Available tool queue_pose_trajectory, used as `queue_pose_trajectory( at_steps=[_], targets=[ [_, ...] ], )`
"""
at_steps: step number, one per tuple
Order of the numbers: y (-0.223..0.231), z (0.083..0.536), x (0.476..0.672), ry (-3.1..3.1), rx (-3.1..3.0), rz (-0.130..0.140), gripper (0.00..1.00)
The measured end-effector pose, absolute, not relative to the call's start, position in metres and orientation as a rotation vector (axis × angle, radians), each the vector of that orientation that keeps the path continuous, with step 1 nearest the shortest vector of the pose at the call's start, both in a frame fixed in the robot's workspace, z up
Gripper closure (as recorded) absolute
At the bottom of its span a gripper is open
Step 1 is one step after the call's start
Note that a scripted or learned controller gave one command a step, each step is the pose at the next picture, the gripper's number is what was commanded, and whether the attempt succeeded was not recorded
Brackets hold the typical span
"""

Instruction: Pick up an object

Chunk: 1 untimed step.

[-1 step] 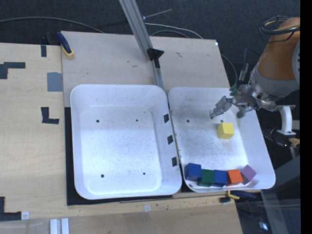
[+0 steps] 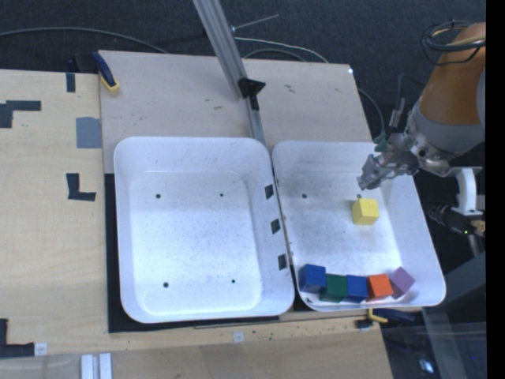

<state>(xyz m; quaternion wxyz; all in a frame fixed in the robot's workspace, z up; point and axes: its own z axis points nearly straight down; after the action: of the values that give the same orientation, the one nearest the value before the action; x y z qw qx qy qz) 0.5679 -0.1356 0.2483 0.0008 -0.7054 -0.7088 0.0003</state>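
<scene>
The hand [image 2: 371, 177] hangs over the upper right part of the right bin [image 2: 331, 160], close to that bin's right wall. Its fingertips are dark and small against the bin floor, and whether they are spread or closed cannot be told. Nothing is visible between them.

A yellow cube [image 2: 364, 211] lies on the bin floor just below the hand, near it but apart from it. It lies alone, with bare floor around it on all sides.

Along the lower wall of the right bin a row of blocks is packed side by side: a blue cube [image 2: 312, 276], a green cube [image 2: 336, 286], a second blue block [image 2: 357, 287], an orange cube [image 2: 379, 285] and a purple cube [image 2: 402, 279]. The second blue block is partly covered by its neighbours. This row is well apart from the hand.

The arm [image 2: 454, 93] enters from the right, and its orange band is cut off by the top right of the frame. The wrist hides part of the bin's right rim.

The left bin [image 2: 189, 152] touches the right bin along a shared edge bearing small dark clips. Both stand on the worktop [image 2: 47, 212]. A metal rail [image 2: 225, 42] slants down from the top to the joint between the bins.
</scene>
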Motion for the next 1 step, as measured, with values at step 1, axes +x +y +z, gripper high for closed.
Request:
queue_pose_trajectory(
  at_steps=[1],
  targets=[
    [-0.1357,0.2478,0.5678,-2.225,-2.215,0.002,0.00]
  ],
)
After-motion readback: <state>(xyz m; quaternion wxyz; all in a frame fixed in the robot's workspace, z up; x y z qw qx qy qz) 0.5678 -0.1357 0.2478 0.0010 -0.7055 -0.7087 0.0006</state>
